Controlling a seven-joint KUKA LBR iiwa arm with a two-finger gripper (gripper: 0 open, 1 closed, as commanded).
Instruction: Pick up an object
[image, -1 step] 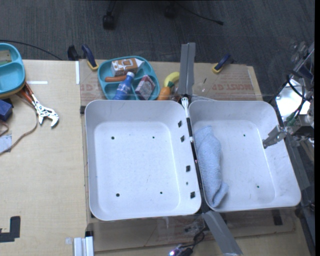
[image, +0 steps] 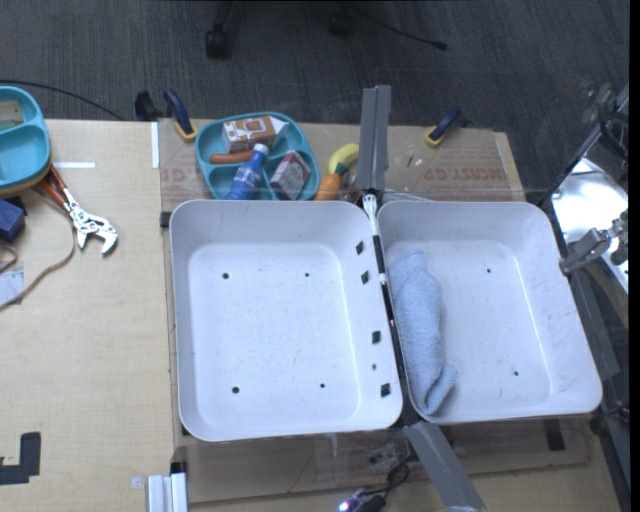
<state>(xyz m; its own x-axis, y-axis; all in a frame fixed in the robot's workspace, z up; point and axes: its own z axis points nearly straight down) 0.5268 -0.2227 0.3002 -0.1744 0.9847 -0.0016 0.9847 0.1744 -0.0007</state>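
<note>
Lying crumpled: soft grey towel (image: 420, 330)

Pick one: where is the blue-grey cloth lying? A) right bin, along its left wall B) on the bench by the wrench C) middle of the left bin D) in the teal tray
A: the cloth lies lengthwise in the right bin, against the wall beside the left bin.

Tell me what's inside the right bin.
A blue-grey cloth lies bunched lengthwise along the right bin's left wall. The rest of the floor shows bare white. Whatever is under the cloth is covered.
</note>
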